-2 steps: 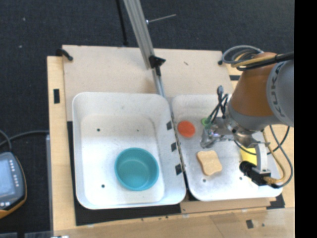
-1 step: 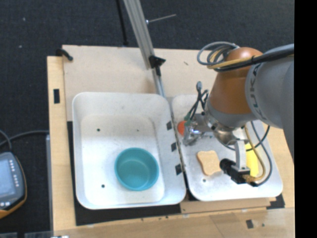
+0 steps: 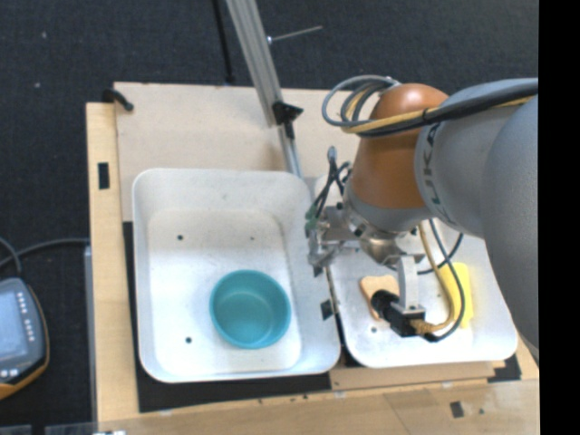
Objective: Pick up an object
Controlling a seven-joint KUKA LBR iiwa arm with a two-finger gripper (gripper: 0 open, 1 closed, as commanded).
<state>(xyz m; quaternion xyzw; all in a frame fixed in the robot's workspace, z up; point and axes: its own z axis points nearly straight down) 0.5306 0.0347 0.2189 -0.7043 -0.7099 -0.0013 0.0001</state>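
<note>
Gripper [image 3: 331, 243] low over right bin [image 3: 480, 335], by its left wall; open or closed, cannot tell. Tan piece [image 3: 373, 288] just beside it, near desk's front edge. Teal cup [image 3: 250, 309] in left bin [image 3: 163, 198]. Centre over piece, clear of wall, before descending.

a teal round bowl [image 3: 250, 309] stands upright, mouth up, in the near half of the left bin [image 3: 149, 243]. a flat tan piece [image 3: 370, 287] lies in the right bin [image 3: 489, 332], partly hidden.
</note>
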